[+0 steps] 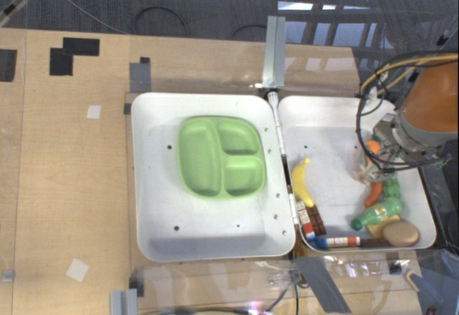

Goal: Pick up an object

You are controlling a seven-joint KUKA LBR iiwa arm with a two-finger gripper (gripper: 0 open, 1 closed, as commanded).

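Candidate pick: orange carrot-like toy [373,194], right bin [323,127], toward its right wall, directly below the gripper [371,166]. Finger state: cannot tell, hidden among cables and wrist.

Risks, judged: crowded corner; green bottle [380,212] touching the carrot, likely nudged or caught together on closing; round toy prone to rolling off the pads; bin wall just beside, possible scrape.

Nearby: tan rounded piece [400,234] in the near right corner; marker [348,241] along the near wall; banana [303,182] by the divider; dark bar [310,220] under its lower end.

Left bin [154,234]: green divided tray [219,156], well apart.
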